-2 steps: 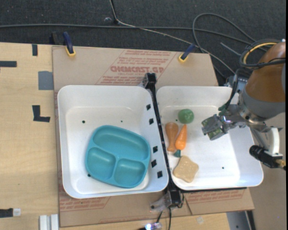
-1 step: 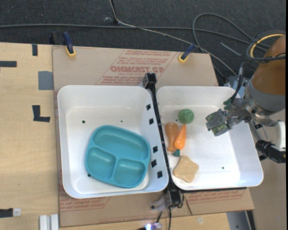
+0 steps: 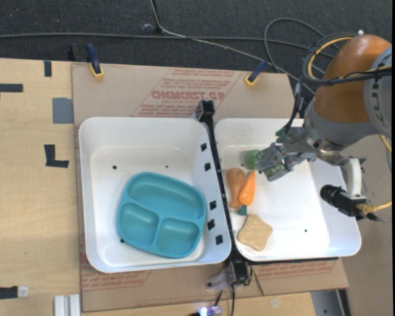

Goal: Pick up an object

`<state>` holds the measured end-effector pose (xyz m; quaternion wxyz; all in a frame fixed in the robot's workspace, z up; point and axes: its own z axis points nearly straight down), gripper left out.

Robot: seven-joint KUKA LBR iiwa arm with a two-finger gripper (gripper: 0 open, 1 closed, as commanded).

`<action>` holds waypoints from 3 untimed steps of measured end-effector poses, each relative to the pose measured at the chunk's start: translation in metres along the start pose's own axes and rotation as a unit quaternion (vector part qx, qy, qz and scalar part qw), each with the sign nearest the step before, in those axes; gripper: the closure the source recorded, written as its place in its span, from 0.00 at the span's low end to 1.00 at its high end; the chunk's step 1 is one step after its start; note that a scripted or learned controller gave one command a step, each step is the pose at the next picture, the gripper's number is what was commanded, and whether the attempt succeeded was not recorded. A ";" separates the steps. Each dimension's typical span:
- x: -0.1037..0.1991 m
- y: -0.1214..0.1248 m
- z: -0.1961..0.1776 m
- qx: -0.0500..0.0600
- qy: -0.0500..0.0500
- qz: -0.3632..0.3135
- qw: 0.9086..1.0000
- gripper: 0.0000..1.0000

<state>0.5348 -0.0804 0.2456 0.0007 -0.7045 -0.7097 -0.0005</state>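
— What's in the left bin (image 3: 92, 176)?

— A blue divided tray (image 3: 161, 214), lying flat toward its front edge. Nothing the arm is close to.

— And the right bin (image 3: 329, 242)?

— Along its left wall an orange carrot (image 3: 247, 188) lies with its long axis running from back to front, slightly tilted, touching a tan piece (image 3: 234, 183) beside it. A beige bread slice (image 3: 255, 232) sits near the front left corner. A green thing (image 3: 252, 158) peeks out at the carrot's far end.

— Where is the gripper (image 3: 274, 162)?

— Just right of the carrot's back end, low over the white floor. Whether its jaws stand wide or narrow I cannot tell; nothing visibly sits between them. The carrot lies to its left and frontward, with open floor to the right.
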 end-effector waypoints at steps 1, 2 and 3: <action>0.060 0.007 0.012 0.002 0.000 0.000 1.000 1.00; 0.109 0.014 0.006 0.001 0.000 0.000 1.000 1.00; 0.168 0.035 0.013 0.001 0.000 0.000 1.000 1.00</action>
